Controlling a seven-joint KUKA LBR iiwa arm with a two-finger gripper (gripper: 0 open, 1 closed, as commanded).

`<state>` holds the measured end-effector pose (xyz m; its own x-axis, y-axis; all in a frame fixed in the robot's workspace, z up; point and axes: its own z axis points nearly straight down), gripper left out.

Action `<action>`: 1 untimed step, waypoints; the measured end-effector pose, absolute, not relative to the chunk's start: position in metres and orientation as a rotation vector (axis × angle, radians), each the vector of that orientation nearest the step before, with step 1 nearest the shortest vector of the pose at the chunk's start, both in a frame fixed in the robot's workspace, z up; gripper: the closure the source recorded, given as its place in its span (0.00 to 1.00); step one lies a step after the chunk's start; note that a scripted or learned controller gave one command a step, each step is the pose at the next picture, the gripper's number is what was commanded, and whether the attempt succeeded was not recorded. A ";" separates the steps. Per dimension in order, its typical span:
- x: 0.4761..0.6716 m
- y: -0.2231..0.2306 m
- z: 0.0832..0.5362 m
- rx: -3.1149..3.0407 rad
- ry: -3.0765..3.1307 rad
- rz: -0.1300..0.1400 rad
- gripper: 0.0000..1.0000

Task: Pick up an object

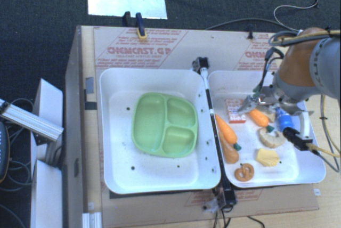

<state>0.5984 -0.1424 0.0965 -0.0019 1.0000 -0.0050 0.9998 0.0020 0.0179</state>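
Several toy foods crowd the right bin (314,171), and the gripper (256,100) hangs just beside a small orange piece (259,117) near a red-and-white packet (235,110) (whether its pincer is apart I cannot tell), so descend squarely over one item.

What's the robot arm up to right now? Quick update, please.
Gripper low in right bin, beside small carrot. Grasp unconfirmed. Red-white packet close alongside.

A pale green divided plate (164,124) sits in a white bin (114,131). Orange carrots (225,129), a yellow cheese wedge (268,157), a brown pretzel (244,172) and a red-and-white packet (234,110) fill the other white bin (311,168).
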 end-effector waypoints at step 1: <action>0.599 -0.144 0.108 2.205 2.209 0.015 1.00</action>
